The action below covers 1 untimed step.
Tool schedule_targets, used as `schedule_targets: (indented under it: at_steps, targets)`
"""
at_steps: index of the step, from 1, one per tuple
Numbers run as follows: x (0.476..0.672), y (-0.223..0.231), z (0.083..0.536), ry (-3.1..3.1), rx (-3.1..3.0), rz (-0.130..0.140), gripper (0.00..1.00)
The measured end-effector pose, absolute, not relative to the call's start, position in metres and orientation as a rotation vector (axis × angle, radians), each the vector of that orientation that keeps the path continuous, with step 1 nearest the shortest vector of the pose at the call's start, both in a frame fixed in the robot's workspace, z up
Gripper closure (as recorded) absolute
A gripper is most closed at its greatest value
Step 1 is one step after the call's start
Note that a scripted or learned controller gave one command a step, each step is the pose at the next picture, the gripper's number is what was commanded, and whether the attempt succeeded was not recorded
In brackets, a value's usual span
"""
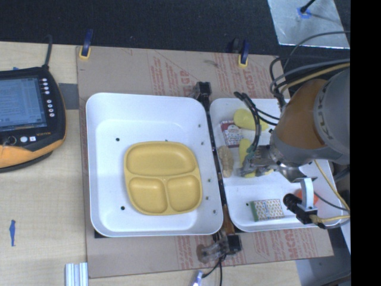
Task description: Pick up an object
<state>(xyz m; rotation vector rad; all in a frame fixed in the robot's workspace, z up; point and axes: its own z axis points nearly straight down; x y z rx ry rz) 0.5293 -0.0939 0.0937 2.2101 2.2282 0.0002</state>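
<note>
Now down low in the right bin, centre-right of frame: gripper dipping among clutter, right on a yellow object beside a red-and-white packet. Can't tell the jaw state, wrist blocking. Likely target glossy, yellow, partly hidden. Left bin carrying a yellow divided plate, well apart.

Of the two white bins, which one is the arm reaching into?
The right bin, the smaller one holding several small items. The gripper is down among them. The left bin holds a yellow divided tray, away from the arm.
</note>
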Motion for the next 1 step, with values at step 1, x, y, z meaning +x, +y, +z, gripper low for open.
schedule_targets:
  at_steps: [1]
  targets:
    - [0.58, -0.0565, 0.1922, 2.227, 2.218, -0.001, 1.0]
